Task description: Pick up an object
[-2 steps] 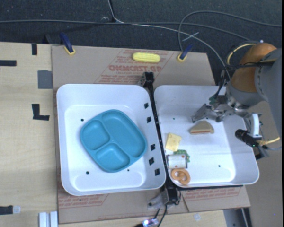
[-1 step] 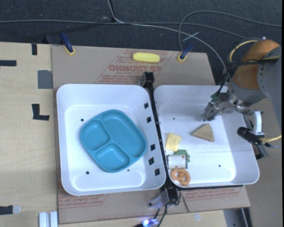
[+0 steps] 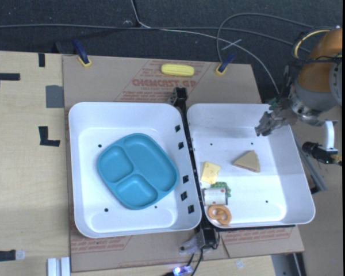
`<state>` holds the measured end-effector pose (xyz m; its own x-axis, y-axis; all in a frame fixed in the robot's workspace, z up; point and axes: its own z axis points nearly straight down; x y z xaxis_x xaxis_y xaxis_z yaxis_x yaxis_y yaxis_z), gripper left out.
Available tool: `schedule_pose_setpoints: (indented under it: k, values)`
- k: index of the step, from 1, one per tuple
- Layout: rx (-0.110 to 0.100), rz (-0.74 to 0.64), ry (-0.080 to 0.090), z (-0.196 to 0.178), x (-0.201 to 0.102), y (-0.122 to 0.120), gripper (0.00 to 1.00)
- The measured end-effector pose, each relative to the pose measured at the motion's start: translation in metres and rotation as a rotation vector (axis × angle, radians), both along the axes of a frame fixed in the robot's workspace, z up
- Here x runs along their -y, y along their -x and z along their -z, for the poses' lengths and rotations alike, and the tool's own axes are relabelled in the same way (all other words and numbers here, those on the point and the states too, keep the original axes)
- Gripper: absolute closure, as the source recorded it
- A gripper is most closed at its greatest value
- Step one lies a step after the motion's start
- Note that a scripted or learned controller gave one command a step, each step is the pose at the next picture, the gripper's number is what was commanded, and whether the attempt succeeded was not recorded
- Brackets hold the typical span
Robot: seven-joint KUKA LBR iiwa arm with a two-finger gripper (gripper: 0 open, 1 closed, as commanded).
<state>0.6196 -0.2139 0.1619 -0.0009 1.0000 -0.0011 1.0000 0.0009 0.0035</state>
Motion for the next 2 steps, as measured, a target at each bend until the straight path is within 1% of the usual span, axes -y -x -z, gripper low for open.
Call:
schedule_pose_setpoints:
  k: [1,2]
  values:
    - [0.001,-0.001,0.0,-0.043,-0.002,-0.003,1.0]
    - [-0.002,-0.001,-0.001,-0.069,-0.002,-0.003,1.0]
